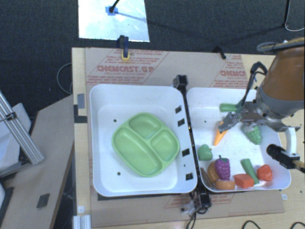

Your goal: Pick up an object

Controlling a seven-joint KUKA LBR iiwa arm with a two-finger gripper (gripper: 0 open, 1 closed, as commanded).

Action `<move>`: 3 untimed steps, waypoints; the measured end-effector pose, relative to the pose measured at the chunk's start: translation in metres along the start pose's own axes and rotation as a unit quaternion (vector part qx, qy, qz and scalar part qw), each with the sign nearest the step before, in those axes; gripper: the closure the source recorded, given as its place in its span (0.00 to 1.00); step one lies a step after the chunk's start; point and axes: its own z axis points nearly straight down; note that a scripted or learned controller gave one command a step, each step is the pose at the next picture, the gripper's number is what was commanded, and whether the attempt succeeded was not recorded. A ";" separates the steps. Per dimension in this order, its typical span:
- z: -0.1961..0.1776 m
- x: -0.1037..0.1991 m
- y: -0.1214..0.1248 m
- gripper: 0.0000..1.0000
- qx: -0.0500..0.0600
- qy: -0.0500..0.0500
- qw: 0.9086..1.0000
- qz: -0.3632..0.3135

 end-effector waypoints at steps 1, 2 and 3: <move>-0.006 0.000 0.002 0.00 -0.006 -0.001 1.000 -0.001; 0.040 0.002 -0.005 0.00 -0.004 -0.001 1.000 0.000; 0.101 0.008 -0.003 0.00 -0.005 0.000 1.000 0.000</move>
